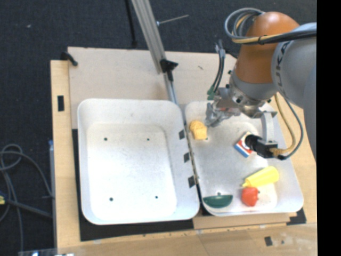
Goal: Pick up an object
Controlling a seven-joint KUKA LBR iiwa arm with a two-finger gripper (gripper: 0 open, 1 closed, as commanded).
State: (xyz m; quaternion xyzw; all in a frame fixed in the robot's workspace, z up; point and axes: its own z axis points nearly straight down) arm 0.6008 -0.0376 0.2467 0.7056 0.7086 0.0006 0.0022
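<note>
A small yellow object (198, 130) lies in the right bin (224, 159), close against its left wall near the far end. The gripper (214, 115) hangs just beside and above it, not touching; its state cannot be told. Nearer the front of that bin lie a yellow block (262, 177), a red ball (250, 196) and a dark green piece (218, 200); a red, white and blue item (243, 146) lies at mid-right. The left bin (130, 161) sits alongside on the table (112, 71).
</note>
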